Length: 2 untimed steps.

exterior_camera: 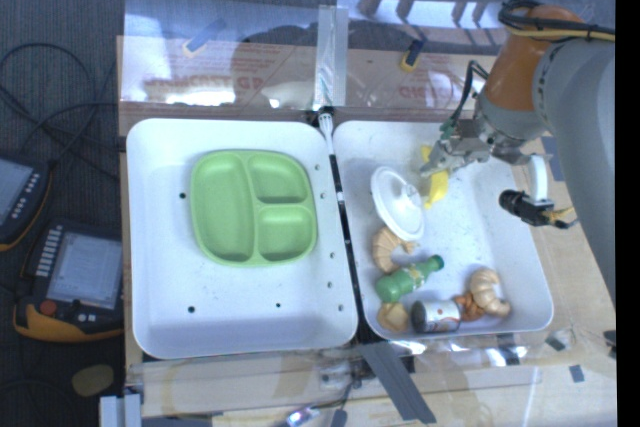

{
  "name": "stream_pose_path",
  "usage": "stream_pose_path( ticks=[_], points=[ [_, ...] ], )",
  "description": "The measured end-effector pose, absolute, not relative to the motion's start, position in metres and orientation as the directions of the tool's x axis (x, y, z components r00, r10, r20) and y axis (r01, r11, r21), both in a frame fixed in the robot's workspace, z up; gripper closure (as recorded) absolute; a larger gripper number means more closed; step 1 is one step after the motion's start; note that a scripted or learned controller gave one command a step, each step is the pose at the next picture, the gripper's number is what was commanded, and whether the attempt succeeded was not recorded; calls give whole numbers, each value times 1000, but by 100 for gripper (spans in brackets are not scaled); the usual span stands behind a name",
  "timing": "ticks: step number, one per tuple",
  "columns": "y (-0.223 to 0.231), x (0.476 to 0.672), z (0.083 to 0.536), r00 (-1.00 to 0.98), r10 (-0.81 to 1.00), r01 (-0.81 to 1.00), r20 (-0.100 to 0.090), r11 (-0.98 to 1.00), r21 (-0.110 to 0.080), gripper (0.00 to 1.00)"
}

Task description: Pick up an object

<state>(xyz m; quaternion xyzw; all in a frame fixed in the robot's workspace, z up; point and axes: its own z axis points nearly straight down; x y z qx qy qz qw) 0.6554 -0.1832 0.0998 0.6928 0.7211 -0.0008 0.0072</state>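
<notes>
A grey ribbed floor surrounds the bench, with cables and a control pendant [75, 275] lying at nine o'clock. On the bench sit two shallow white bins side by side. The left bin [160, 315] carries a green divided plate [253, 207] near its centre. The right bin [520, 245] holds the clutter.

The KUKA arm [575, 105] enters from three o'clock, and its gripper [452, 155] hovers low at twelve o'clock in the right bin, right over a small yellow object [436, 183]. Whether the jaws are apart or together cannot be told from this angle, nor whether they grip anything.

The yellow object looks like the target. It is slim, bright and elongated, lying just beside a white lid-like disc [398, 200] at its nine o'clock side. Its exact shape is too small to make out.

To do this step well, the gripper should likely straddle the object's narrow width and descend squarely, avoiding the disc's rim.

Towards six o'clock lie a green bottle [408, 279], a croissant [481, 293], another pastry [391, 246] and a dark can [435, 316].
</notes>
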Motion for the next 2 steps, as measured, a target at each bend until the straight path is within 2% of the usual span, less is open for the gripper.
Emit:
stream_pose_path(
  ticks=[1, 2],
  points=[
    [-183, 655, 109, -41, 999, 999, -14, 41, 8, 100],
    [-173, 668, 192, 192, 981, 981, -3, -192, -1, 100]
  ],
)
